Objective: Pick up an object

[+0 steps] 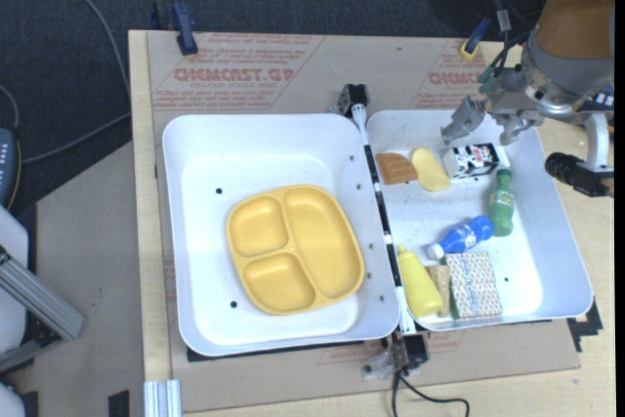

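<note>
Hovering with jaws (491,119) spread apart above a small black-and-white box (473,159).

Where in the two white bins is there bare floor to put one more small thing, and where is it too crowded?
Left bin: bare floor runs all around the yellow divided plate, widest along the far wall. Right bin: a bare patch lies near its right wall, beside the green bottle and blue bottle. It is crowded along the divider and under the gripper.
</note>
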{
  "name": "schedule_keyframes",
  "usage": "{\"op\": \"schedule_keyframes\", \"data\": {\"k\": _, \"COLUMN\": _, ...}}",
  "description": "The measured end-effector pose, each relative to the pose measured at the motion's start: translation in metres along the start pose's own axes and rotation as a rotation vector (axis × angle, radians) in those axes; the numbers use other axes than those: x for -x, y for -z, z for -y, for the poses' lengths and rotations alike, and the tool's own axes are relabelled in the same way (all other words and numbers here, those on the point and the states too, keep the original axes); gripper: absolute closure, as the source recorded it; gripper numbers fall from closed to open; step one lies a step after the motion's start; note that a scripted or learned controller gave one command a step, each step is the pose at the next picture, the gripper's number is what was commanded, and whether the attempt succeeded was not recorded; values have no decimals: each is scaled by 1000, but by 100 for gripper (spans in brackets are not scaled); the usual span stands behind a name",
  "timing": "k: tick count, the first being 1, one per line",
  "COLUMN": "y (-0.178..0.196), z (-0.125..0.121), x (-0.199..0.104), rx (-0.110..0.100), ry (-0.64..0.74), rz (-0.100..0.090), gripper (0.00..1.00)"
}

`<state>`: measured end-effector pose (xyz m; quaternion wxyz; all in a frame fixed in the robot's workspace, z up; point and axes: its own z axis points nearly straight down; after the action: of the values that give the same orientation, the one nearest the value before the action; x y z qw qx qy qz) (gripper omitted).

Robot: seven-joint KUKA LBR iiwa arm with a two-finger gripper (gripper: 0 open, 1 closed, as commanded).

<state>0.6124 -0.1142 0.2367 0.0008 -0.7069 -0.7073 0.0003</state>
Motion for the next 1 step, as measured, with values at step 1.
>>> {"op": "schedule_keyframes", "data": {"k": 1, "y": -122, "z": -32, "x": -17, "rx": -1, "ry": 0, "rz": 0, "gripper": 0}}
